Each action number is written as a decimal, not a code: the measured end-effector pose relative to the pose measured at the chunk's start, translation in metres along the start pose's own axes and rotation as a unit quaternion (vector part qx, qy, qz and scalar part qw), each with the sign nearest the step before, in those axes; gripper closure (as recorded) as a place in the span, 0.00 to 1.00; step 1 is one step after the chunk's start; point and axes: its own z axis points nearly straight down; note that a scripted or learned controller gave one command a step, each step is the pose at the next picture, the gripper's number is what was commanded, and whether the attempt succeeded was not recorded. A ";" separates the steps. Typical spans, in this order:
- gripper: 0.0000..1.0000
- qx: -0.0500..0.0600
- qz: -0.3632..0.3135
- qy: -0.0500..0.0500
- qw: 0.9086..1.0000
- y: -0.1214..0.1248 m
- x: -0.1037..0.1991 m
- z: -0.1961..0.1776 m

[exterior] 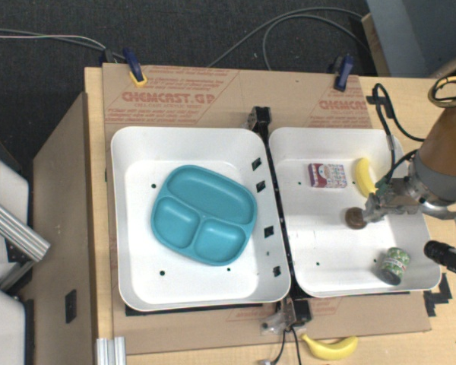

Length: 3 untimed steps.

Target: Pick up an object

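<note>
Hovering by brown disc (356, 218) in rt bin (319, 276), pincer (378, 204) state unclear.

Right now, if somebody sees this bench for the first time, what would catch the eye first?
The teal divided plate in the left bin stands out most. In the right bin, a yellow banana lies near the arm's tool, with a brown round object beside it.

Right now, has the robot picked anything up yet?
Not yet, it seems. The claw is low in the right bin, close beside a small brown round object that is on the floor. The banana, small box and can also lie there. Grasping and lifting remain.
</note>
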 end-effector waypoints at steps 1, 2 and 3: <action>1.00 -0.001 -0.001 0.000 1.000 0.004 0.008 -0.060; 1.00 0.001 0.000 0.001 1.000 0.005 0.009 -0.066; 1.00 0.002 -0.002 0.001 1.000 0.030 0.051 -0.058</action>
